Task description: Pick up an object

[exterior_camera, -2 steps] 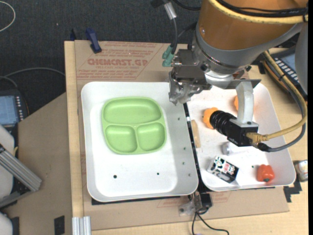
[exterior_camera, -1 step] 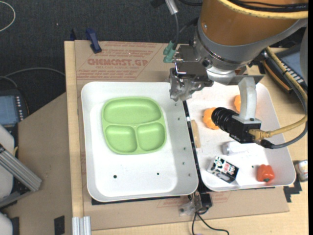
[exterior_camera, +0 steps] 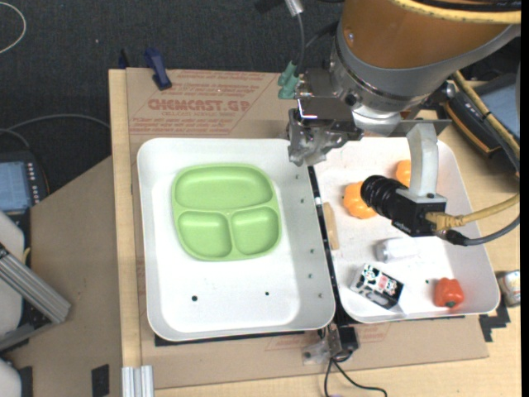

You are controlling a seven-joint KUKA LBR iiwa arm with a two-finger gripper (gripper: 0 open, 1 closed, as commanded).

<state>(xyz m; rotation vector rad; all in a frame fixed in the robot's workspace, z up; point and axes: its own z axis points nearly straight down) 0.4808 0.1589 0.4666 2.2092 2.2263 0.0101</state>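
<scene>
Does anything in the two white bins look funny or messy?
Nothing looks spilled or broken. The green divided plate lies flat, by itself, in the left bin. The right bin holds scattered bits: a small black-and-white packet lying at a slant, a red piece and an orange one.

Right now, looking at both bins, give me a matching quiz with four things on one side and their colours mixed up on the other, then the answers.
Things:
1. divided plate
2. small pepper
3. round fruit
4. clip

Colours:
A. orange
B. blue
C. light green
D. red

Pairs: 1-C, 2-D, 3-A, 4-B
</scene>
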